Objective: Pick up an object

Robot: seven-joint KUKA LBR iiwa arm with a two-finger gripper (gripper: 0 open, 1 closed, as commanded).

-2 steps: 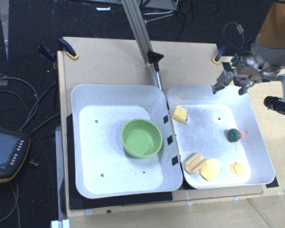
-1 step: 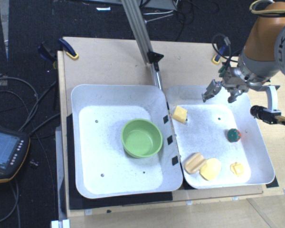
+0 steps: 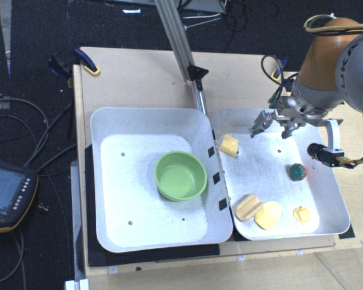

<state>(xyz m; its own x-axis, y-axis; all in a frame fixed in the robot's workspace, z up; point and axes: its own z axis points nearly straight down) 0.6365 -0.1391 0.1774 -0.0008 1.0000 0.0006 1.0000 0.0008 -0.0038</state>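
Observation:
My gripper [image 3: 272, 127] hangs over the back of the right bin [image 3: 327, 189], its two fingers spread apart with nothing between them. A pale yellow block [image 3: 229, 145] lies to its left near the divider. A small green ball [image 3: 298, 172] sits below and right of the gripper. Along the front of that bin lie a tan oblong piece [image 3: 247, 206], a round yellow piece [image 3: 268, 215] and a small yellow piece [image 3: 301, 214].
A green bowl [image 3: 181, 175] stands in the middle of the left bin [image 3: 118, 162]. A slanted metal pole [image 3: 178, 38] rises behind the bins. A black cable and fitting [image 3: 327, 154] hang off the wrist over the right bin's edge.

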